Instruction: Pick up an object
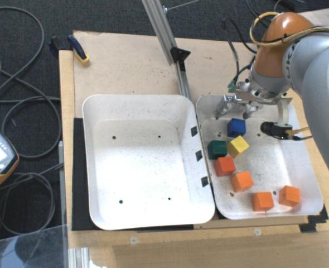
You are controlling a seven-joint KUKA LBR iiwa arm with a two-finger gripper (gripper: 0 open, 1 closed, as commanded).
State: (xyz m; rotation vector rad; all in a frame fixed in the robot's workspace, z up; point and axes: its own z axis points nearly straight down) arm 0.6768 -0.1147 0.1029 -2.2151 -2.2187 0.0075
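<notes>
End effector (235, 108) above blue cube (236, 127), right bin (304, 166).

A robotics lab — wooden bench (125, 66), two white bins (97, 149), loose cables (19, 102) on dark carpet (30, 4).

Right bin (306, 175) holds seven loose blocks: blue block (236, 127) farthest back; green block (217, 148), yellow block (238, 145) just beside; red-orange block (225, 165); three orange blocks (242, 181) toward near edge.

Big grey arm (315, 66), smooth and rounded, glossy orange band (276, 43) above the wrist. Yellow and dark cables loop over it. Metal gripper (237, 106) below, perhaps with small green fittings.
</notes>
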